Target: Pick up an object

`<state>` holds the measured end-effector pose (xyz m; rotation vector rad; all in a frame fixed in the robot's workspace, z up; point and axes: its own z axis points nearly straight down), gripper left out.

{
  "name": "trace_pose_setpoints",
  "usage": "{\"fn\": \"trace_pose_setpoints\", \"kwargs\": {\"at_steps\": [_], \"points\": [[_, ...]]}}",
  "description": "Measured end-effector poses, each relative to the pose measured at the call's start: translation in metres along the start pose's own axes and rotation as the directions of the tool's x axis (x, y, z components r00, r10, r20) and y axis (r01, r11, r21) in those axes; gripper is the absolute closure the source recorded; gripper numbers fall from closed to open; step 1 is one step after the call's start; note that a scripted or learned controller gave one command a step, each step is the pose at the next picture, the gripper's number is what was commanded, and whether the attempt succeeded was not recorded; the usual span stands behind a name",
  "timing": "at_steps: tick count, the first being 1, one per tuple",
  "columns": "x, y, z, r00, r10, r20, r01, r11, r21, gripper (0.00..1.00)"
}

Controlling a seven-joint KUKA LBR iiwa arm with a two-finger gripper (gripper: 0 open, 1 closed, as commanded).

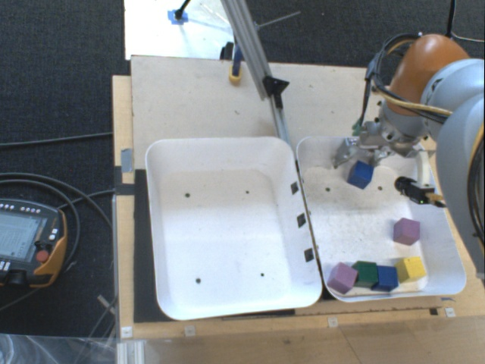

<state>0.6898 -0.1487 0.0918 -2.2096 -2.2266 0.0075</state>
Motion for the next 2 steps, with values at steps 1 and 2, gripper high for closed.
{"fn": "trace_pose_setpoints", "kwargs": {"at_steps": [1, 2], "points": [[0.027, -0.044, 0.001, 1.000, 0.005, 0.000, -0.005, 1.000, -0.006, 0.00], [0.026, -0.041, -0.010, 1.000, 0.004, 0.001, -0.004, 1.000, -0.013, 1.00]]}}
